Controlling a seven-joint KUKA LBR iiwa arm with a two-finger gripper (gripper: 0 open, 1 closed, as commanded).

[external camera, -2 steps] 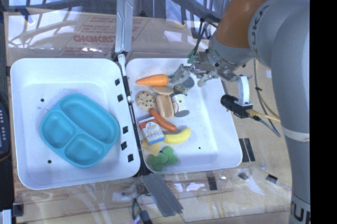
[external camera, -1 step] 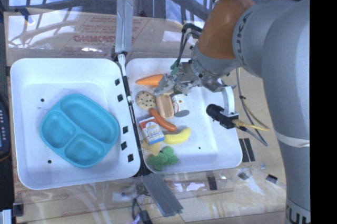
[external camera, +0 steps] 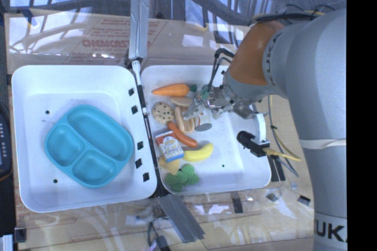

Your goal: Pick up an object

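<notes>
Reaching into the right bin [external camera: 250, 164]; hand [external camera: 202, 109] hanging low over the toy-food pile, by the bun [external camera: 184, 120] and carrot [external camera: 171, 90]; impossible to tell whether gripping; nothing visibly lifted; probably the pick remaining undone.

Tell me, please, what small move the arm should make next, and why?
Probably a short descent. The gripper sits low in the right bin, over the cluster by the hot dog and cookie, but nothing is seen between its fingers, so no object is yet picked.
</notes>
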